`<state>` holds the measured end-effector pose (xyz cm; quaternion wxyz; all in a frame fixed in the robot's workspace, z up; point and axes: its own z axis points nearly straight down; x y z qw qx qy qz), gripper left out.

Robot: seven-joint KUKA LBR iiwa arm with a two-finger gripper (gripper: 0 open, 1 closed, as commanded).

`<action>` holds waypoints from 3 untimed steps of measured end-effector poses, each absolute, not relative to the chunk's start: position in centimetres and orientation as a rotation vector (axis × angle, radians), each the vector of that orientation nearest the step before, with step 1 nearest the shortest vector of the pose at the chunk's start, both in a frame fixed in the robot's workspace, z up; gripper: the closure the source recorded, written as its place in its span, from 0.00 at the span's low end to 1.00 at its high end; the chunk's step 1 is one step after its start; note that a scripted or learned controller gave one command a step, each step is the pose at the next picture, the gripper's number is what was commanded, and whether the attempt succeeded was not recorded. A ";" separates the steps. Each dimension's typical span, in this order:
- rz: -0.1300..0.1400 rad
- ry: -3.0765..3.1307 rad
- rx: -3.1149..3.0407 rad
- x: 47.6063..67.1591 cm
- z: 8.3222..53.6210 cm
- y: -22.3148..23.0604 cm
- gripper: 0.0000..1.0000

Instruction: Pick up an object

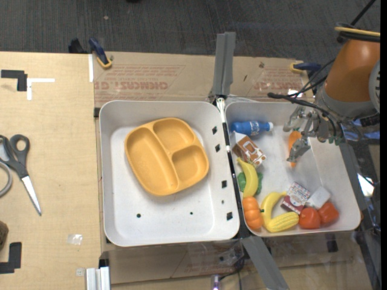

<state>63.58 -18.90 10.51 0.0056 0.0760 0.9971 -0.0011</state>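
Note:
My gripper [300, 139] hangs over the upper right part of the right bin [347, 180], below the arm's orange band. A small orange carrot-like piece [295, 145] sits between its fingers, which are shut on it, and it appears raised above the bin floor. Below and left of it lie a blue bottle [251, 126], a brown and white packet [250, 151], a green and yellow piece [248, 178], a banana [271, 202], a yellow corn-like piece [282, 223], an orange fruit [252, 214], a red and white packet [296, 197] and red tomatoes [310, 218].
The left bin [115, 216] holds a yellow divided plate [167, 156]. A grey divider post [224, 65] stands between the bins at the back. Scissors [22, 169] lie on the wooden bench far left. Bare bin floor shows right of the gripper.

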 end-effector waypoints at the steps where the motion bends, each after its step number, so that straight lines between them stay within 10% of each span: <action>1: -0.006 3.116 0.234 63.8 11.6 -18.9 1.00; 2: -0.006 3.116 0.234 63.8 11.6 -18.9 0.00; 3: 0.000 3.121 0.290 64.4 9.4 -17.6 0.00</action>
